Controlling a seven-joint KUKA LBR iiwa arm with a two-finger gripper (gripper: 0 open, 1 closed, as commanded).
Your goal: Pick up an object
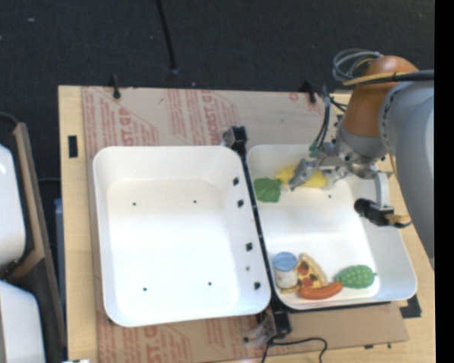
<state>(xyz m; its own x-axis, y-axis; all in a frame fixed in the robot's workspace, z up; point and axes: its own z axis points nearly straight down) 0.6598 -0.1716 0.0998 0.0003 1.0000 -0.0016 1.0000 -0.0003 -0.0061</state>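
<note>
On the bench [136, 112], two white bins are shown side by side. Above the far edge of the right bin [393, 267], the arm [378, 104] is seen with its gripper [312, 174] lowered over a yellow object [287, 175]; how far the tool is opened cannot be told, nor whether anything is held. A green object [268, 190] lies just beside it. Along the near edge are grouped a green textured piece [356, 277], a pizza slice [310, 269], a red piece [319, 290] and a small can [284, 268].
</note>
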